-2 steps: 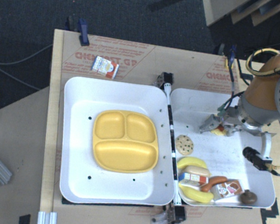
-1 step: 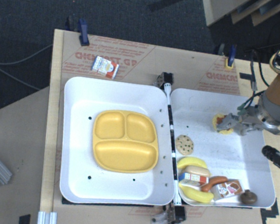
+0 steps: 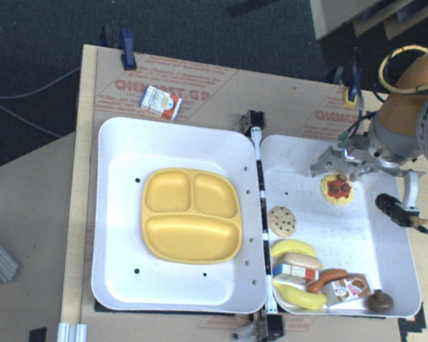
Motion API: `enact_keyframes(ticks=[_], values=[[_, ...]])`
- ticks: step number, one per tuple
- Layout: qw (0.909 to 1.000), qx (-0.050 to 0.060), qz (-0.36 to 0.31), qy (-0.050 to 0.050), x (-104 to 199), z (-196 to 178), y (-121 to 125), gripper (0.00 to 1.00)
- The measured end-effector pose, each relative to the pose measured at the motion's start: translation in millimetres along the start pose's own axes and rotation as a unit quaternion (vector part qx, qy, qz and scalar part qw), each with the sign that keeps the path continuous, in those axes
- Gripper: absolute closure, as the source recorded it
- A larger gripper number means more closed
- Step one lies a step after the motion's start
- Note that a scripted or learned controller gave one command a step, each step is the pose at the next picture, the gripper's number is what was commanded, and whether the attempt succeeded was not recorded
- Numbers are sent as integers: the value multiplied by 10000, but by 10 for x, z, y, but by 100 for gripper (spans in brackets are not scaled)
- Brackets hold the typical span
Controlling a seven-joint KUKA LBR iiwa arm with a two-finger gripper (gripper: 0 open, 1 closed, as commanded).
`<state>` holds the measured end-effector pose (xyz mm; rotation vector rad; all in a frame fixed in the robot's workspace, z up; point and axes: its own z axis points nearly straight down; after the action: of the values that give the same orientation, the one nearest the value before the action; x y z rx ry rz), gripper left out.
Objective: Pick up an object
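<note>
Yellow-red toy tart (image 3: 338, 190), perhaps mini pizza, lies in right bin (image 3: 392, 244), directly under claw (image 3: 343, 166). Claw fingers spread apart above it, gripping nothing. Cookie (image 3: 281, 220), banana (image 3: 296, 293) nearer front. Yellow divided plate (image 3: 191, 216) in left bin (image 3: 121, 162).

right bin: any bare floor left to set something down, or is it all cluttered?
Bare: the middle of the right bin, between the cookie, the tart and the near pile. Also a strip along the divider, above the cookie. Crowded: the near edge, with bananas, sausage, packets and a brown ball; the far corner, where the claw hangs over the tart.
</note>
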<state>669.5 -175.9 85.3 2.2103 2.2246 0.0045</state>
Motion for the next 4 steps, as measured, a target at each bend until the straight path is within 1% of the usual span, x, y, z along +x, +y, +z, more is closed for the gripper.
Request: enact_keyframes(ticks=[1,2,3,4], values=[[10000,29,35,45,-427,-8,-384,0],[10000,5,-5,5,259,1,-3,0],[10000,42,34,11,196,2,-212,0],[10000,-25,26,-2,195,-151,-169,100]])
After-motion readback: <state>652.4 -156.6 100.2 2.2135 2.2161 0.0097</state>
